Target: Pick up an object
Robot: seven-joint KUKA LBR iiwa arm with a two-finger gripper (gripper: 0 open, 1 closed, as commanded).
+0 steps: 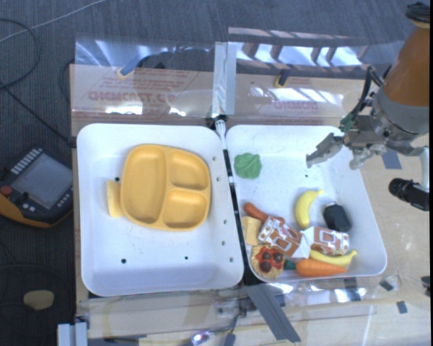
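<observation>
A banana [307,206] lies in the right bin [274,186] beside a black object [337,216], with a green leaf [247,166] at the bin's ten o'clock. Carrots, patterned blocks and a small pizza crowd its six o'clock edge. The gripper [339,153] hovers at one o'clock, fingers spread wide, holding nothing. The left bin [101,258] holds a yellow divided tray [164,187].
</observation>
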